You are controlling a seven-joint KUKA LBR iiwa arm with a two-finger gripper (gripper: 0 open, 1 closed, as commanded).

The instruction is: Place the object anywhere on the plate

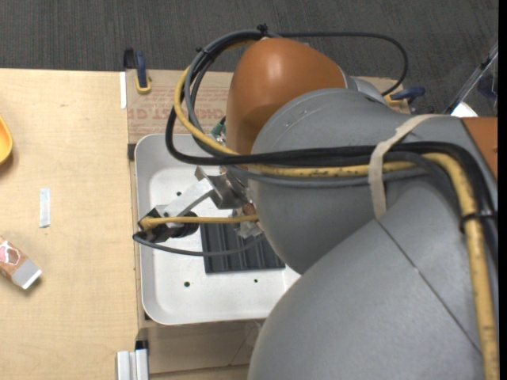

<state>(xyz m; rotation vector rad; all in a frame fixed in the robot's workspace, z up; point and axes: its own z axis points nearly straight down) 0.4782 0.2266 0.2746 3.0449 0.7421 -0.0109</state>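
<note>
Over the white bin [170,299], I can't tell if my end effector [231,200] is open or holding anything, so I'd move slow.

Wooden bench [71,133] bears white bin [158,291]; at left pale strip [45,208], yellow object [4,142], possibly wrapped packet [16,264].

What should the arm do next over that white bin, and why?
Probably lift the gripper a little, straight up. It sits low in the white bin, right at the top edge of the dark ribbed slab, and the arm covers the bin's right part. From this view it is unclear whether anything is held, so a small rise would likely settle that first.
</note>
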